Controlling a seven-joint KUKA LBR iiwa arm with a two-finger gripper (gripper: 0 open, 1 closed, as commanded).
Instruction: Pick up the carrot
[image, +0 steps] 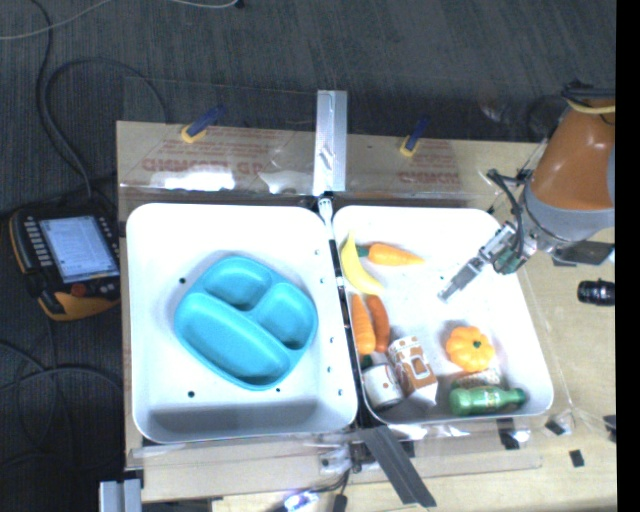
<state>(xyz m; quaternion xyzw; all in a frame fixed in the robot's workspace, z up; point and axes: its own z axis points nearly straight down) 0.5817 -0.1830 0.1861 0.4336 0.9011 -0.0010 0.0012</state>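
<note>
The left bin (150, 400) carries a blue divided tray (245, 318), while the right bin (530, 330) holds all the food items. The arm (575, 170) reaches in from three o'clock, its gripper (453, 287) hanging over bare bin floor with nothing between the tips; whether the jaws stand wide or narrow cannot be told. The carrot (393, 256) lies at eleven o'clock in the right bin, beside the banana (352, 268), apart from the gripper. Judging by this, nothing is grasped yet: approach, closing and lift all remain.
</note>
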